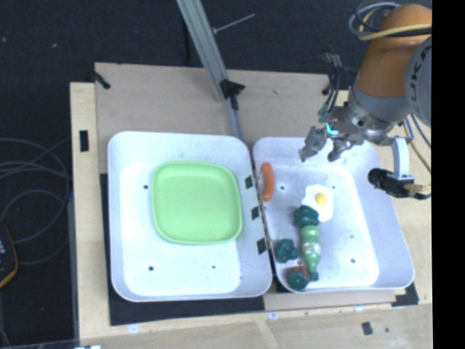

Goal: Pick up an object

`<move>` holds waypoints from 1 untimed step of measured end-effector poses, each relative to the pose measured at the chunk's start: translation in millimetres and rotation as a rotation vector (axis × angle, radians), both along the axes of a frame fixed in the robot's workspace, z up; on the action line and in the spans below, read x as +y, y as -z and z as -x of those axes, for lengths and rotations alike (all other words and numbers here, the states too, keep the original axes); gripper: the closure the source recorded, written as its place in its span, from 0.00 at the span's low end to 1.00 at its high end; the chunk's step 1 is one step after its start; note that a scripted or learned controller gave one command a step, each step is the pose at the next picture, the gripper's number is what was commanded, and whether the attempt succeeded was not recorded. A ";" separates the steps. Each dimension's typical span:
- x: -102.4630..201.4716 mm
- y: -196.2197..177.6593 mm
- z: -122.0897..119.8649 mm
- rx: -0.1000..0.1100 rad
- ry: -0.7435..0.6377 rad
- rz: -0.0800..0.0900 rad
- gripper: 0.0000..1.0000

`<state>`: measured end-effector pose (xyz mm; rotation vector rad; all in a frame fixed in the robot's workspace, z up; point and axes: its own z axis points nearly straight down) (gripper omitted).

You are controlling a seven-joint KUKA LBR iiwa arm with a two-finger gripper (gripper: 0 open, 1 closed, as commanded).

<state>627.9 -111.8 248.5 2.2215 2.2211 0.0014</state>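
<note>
Tool [324,151] open, holding nothing, over right white bin's [378,257] far end; nearest target, the small white-and-yellow fried-egg toy [320,200] mid-bin, looks light, flat, slick plastic, so pinch across its edges.

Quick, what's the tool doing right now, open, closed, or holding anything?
Tool: open, holding nothing, poised above the right bin's upper edge.

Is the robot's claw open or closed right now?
Open. The gripper hangs over the right bin with its two fingers spread apart and nothing between them.
</note>
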 end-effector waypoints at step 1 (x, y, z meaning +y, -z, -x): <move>0.0 0.0 0.0 0.000 0.000 0.000 0.00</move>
